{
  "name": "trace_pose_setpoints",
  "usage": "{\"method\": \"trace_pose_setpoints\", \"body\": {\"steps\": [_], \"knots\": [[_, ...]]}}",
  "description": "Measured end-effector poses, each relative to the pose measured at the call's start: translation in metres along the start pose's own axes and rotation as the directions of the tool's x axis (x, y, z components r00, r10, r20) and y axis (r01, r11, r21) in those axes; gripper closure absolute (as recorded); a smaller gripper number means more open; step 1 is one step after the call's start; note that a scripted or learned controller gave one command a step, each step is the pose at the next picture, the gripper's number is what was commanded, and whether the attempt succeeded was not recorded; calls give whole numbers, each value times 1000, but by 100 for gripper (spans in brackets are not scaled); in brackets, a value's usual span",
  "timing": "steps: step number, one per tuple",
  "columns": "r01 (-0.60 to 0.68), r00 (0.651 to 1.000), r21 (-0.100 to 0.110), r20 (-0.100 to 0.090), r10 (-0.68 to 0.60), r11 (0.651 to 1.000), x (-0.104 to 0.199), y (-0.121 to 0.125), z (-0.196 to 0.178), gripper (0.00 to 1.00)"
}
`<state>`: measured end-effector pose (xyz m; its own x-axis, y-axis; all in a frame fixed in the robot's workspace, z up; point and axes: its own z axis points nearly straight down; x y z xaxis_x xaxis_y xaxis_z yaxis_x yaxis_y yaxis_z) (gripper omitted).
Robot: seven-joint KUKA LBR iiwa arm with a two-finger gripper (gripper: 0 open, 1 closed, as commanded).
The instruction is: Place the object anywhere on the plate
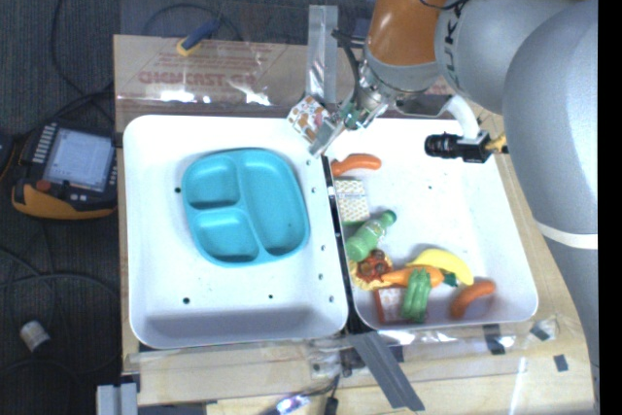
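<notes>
Between the fingers (326, 126), small patterned box (309, 118) sits gripped.

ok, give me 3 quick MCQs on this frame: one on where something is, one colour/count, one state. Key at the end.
1. Where is the plate?
A. In the left bin
B. In the right bin
C. On the floor beside the bench

2. What colour is the plate?
A. Red
B. Light blue
C. Yellow

3. What is the state of the small patterned packet?
A. Lying on the plate
B. Lying among the toys in the right bin
C. Up at the gripper, above the divide between the bins

Key:
1 A, the plate lies inside the left bin, while the banana, green bottle and other toys lie in the right bin.
2 B, its three compartments are all light blue.
3 C, the packet sits at the gripper tip near the bins' far edge, clear of the plate.
</notes>
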<state>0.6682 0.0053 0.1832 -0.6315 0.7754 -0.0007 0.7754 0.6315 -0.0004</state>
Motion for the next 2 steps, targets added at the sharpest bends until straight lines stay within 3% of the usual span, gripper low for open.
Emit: {"method": "trace_pose_setpoints", "body": {"steps": [1,2], "knots": [[-152,988,2,-2,152,988,83,12,0,100],[-153,988,1,-2,153,988,83,12,0,0]]}}
